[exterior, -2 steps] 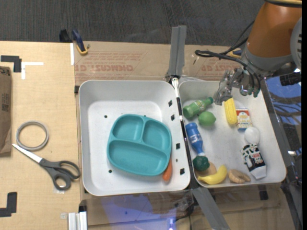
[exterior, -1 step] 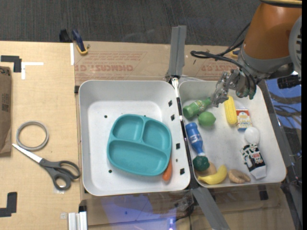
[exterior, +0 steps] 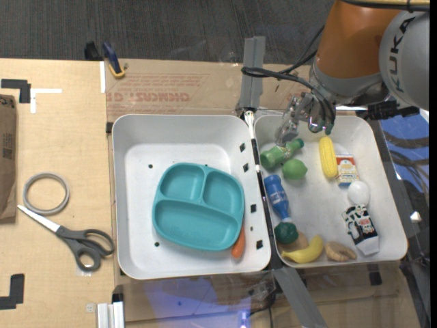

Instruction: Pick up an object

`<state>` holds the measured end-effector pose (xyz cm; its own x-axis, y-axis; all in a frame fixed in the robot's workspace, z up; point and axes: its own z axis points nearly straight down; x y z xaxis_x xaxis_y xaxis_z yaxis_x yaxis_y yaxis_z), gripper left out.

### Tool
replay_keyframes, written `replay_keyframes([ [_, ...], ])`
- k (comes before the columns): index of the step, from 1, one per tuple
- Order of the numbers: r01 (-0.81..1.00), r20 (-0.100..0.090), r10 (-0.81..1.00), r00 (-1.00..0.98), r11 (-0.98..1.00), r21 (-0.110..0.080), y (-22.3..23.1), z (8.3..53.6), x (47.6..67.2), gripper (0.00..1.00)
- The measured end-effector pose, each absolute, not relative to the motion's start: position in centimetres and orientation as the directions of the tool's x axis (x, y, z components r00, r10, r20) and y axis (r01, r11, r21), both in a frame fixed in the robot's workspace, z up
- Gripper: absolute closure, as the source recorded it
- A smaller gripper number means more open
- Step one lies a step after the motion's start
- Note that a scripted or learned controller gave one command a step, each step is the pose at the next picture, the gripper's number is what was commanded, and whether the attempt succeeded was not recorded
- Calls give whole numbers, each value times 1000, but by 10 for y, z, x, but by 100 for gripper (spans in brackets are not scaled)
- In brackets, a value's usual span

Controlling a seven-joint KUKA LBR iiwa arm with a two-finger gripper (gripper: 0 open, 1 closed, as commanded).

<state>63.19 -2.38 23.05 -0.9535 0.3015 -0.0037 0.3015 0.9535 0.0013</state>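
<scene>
My gripper [exterior: 304, 123] hangs over the far end of the right bin [exterior: 386, 183], open, with nothing between its fingers. Just below and left of it lies a green bottle [exterior: 279, 154] with a green round fruit [exterior: 295, 169] beside it. A yellow corn cob [exterior: 328, 156] lies to the gripper's lower right. Further down the bin are a blue bottle [exterior: 276, 195], a dark green ball [exterior: 287, 232], a banana [exterior: 304, 250], a tan piece [exterior: 339, 252], a cow-patterned carton [exterior: 360, 228], a white egg [exterior: 358, 193] and a small red-and-white box [exterior: 346, 169].
The left bin [exterior: 130, 183] holds a teal divided plate [exterior: 199, 207] and an orange carrot [exterior: 237, 245] at its near right corner. On the bench to the left lie scissors [exterior: 75, 238] and a tape roll [exterior: 46, 192]. The orange-banded arm [exterior: 358, 33] looms over the right bin's far edge.
</scene>
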Motion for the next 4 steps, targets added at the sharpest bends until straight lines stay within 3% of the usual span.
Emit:
replay_keyframes([
  [2,297,-13,297,-955,955,1,-24,250,634,100],
  [3,-132,-3,-132,-991,991,0,-73,194,622,100],
  [4,-325,-5,-325,-946,946,-1,-129,294,574,100],
])
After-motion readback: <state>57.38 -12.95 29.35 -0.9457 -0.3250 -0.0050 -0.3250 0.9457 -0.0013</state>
